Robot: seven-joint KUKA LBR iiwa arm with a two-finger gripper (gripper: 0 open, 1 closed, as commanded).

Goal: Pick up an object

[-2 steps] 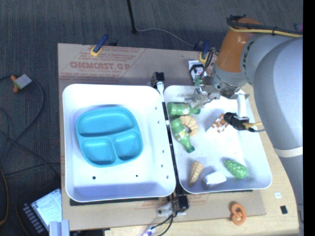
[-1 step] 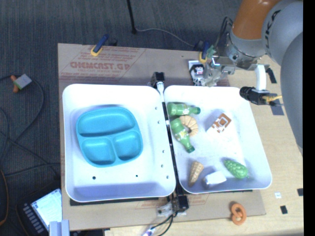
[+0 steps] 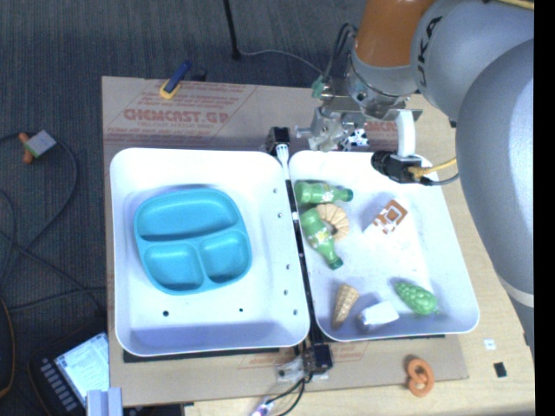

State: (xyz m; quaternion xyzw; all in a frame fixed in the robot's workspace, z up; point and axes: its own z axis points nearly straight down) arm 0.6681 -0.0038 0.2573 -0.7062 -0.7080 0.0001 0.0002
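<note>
Two shallow white bins sit side by side on a brown board, seen from above at a slant. The left bin [image 3: 121, 232] holds a blue divided tray [image 3: 191, 239] lying flat near its middle. The right bin [image 3: 460, 293] holds several small toy items. Near its far left corner lie two green bottles: one green bottle [image 3: 321, 193] along the far edge and a second green bottle [image 3: 319, 237] just below it, with a tan shell-shaped pastry [image 3: 334, 219] touching both. A small orange and white box [image 3: 388, 217] lies toward the middle. By the near edge are a waffle cone [image 3: 345, 302], a white block [image 3: 378, 315] and a bumpy green vegetable [image 3: 416, 298]. The grey arm with its orange band [image 3: 395, 16] enters from the right, and its gripper [image 3: 334, 137] hangs over the far rim of the right bin, above and apart from every object. Nothing can be seen between its fingers, and it is not possible to tell whether they are spread or together. An orange pretzel [image 3: 420, 375] lies on the board outside the near edge.
</note>
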